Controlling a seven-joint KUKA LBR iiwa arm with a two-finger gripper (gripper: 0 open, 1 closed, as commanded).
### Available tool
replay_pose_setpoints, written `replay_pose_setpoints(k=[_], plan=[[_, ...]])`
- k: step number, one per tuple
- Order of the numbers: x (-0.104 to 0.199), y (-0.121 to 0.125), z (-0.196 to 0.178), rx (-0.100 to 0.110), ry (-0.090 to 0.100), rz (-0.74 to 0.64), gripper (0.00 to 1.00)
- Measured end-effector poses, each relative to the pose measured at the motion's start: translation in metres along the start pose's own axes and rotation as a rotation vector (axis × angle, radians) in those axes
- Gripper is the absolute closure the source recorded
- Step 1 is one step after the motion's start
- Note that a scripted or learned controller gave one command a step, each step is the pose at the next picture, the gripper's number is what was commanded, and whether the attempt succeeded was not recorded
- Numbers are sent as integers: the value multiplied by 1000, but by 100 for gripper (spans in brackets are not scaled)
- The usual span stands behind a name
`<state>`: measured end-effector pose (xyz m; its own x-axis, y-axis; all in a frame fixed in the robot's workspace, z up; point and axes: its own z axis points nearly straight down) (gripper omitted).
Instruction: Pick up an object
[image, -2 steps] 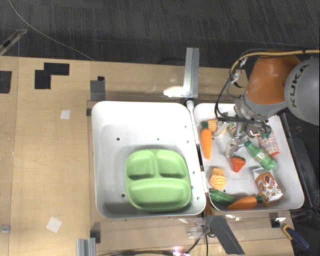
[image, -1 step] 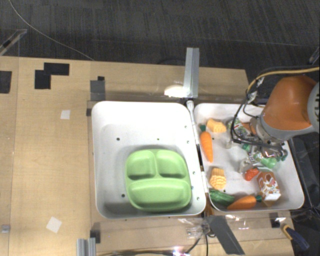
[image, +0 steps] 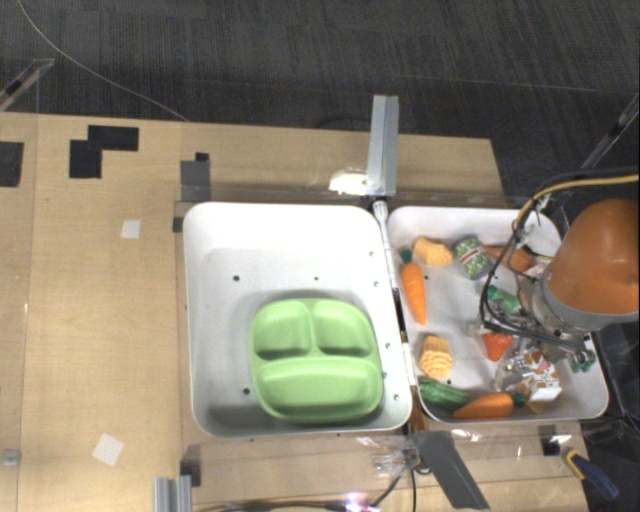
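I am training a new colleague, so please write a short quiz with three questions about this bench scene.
1. True or false: the green tray lies in the left bin.
2. Which bin is the arm over? A) left B) right
3. Fill in: the carrot lies beside the ___ wall of the right bin.

Key: 1 true; 2 B; 3 left.

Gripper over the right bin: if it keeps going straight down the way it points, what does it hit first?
Probably the small red-orange piece just beside the gripper, or the bin floor next to it. Depth is hard to judge from this slanted view, and the wrist hides the spot directly beneath.
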<state>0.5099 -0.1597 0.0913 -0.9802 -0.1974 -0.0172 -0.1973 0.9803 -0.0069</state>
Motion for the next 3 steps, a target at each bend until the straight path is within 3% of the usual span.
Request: replay_pose_setpoints(k=[1,2,3], plan=[[-7,0,-14,7,-20,-7,100],[-10,-49,-25,-3,6,-291,100],[-10,-49,-24,-5,6,-291,0]])
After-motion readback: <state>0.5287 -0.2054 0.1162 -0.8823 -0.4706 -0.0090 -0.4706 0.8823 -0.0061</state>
